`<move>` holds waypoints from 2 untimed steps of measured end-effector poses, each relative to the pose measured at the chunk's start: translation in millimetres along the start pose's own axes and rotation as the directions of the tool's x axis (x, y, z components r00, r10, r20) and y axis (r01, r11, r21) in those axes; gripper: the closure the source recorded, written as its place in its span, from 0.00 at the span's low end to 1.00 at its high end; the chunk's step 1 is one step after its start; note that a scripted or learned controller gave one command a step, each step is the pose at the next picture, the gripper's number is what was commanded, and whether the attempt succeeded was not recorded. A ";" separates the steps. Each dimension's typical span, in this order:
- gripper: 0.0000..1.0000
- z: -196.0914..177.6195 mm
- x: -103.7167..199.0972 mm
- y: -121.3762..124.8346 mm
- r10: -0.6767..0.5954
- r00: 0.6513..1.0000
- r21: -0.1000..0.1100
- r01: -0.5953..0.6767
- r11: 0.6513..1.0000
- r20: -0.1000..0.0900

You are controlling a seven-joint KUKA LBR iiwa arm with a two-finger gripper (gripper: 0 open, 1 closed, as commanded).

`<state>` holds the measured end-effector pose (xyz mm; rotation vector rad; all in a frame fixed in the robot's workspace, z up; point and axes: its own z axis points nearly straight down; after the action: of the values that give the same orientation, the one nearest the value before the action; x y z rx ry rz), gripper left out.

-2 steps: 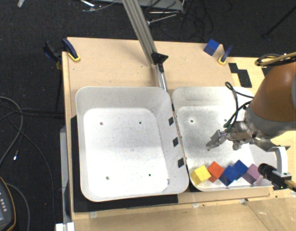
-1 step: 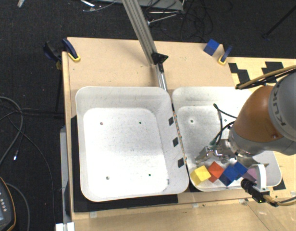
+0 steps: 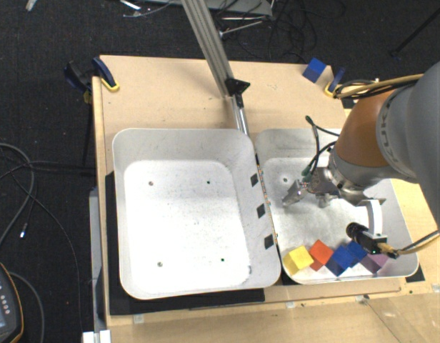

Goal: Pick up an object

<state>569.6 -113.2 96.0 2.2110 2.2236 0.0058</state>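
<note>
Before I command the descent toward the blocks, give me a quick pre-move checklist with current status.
1. Blocks present in right bin: yellow block, orange block, blue block, purple block at the near edge: ok.
2. Tool above the blocks: not ok, it sits over bare bin floor further back.
3. Tool carrying nothing: ok.
4. Finger opening: cannot tell.
5. Blocks spaced for a clean grasp: not ok, clustered together.
</note>
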 end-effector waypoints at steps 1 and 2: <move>1.00 -9.8 -0.7 -2.3 0.000 1.000 0.003 0.000 1.000 0.000; 1.00 -29.1 -27.5 56.7 0.001 1.000 -0.001 -0.001 1.000 0.002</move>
<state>626.2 -140.4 125.6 2.2113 2.2205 0.0046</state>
